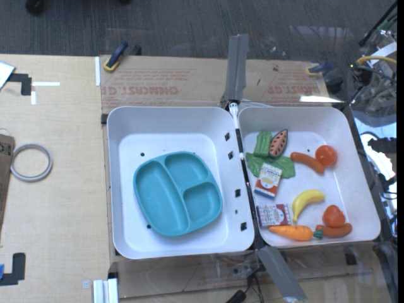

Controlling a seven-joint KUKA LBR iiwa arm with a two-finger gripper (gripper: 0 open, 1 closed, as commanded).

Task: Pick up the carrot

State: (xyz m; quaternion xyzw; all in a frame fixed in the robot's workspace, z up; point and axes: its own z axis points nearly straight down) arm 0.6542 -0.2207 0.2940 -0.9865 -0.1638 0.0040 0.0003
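Bench (50, 106): a pale wooden top seen from above at a slant, with a sheet of brown cardboard (189, 84) under two white bins that sit side by side.
Left bin (120, 188): a shallow white tub holding one thing, the plate.
Right bin (360, 169): a matching white tub touching the left bin along their shared wall; it holds all the toy food.
Plate (178, 193): teal, with three compartments, lying flat and slightly turned in the middle of the left bin.
Tape roll (29, 162): a grey ring lying flat on the bench, well apart from the bins on the far left.
Lettuce (270, 163): green leaf shapes in the far left part of the right bin, with a watermelon slice (278, 143) leaning against them.
Banana (307, 202): yellow, curved, near the middle of the right bin.
Carrot (291, 232): orange with a green stub at its right end, lying on its side along the near wall of the right bin, just right of a small printed carton (273, 215) and just left of a sausage (336, 230).
Tomatoes: one (326, 154) at the far right, one (333, 216) near the right, touching the sausage.
Gripper: I cannot tell the state of its fingers.
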